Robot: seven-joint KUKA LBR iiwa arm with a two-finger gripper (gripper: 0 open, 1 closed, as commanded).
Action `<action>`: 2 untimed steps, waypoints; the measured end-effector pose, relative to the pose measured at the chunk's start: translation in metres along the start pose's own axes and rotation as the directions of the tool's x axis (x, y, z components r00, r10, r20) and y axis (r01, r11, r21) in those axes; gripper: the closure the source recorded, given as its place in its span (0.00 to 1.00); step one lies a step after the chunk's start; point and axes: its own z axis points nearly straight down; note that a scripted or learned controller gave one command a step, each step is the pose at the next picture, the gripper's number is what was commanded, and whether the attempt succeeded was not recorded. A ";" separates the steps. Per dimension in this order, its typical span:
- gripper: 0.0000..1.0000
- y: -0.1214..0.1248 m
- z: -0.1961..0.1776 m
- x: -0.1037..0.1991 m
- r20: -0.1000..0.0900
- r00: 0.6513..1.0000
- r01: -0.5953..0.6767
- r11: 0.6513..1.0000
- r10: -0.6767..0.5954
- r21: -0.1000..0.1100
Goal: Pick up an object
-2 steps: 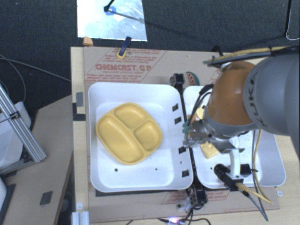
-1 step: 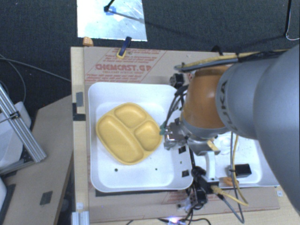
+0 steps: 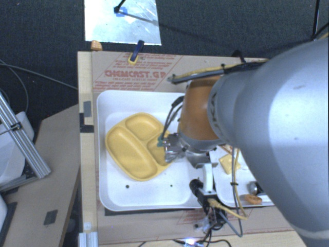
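Observation:
A yellow divided plate (image 3: 134,145) lies in the left white bin (image 3: 118,194), tilted toward the bin's left side. The grey arm with its orange band (image 3: 198,112) reaches over the bin's right part. Its gripper (image 3: 168,147) sits at the plate's right edge, over the plate's small compartment. The wrist hides most of the gripper. A pale yellow piece (image 3: 227,163) and a small brown object (image 3: 251,199) lie in the right bin, partly hidden behind the arm.
Cardboard with red print (image 3: 136,73) lies behind the bins, with a blue and yellow clip (image 3: 135,53) on it. A shiny sheet (image 3: 122,13) lies further back. Cables (image 3: 221,210) hang near the front edge. A metal frame (image 3: 20,138) stands at left.

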 end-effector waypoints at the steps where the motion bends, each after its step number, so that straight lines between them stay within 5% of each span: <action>1: 1.00 -0.027 0.037 0.003 -0.001 1.000 -0.007 1.000 0.007 -0.015; 2: 1.00 -0.028 -0.144 0.066 -0.009 1.000 0.006 1.000 -0.006 -0.020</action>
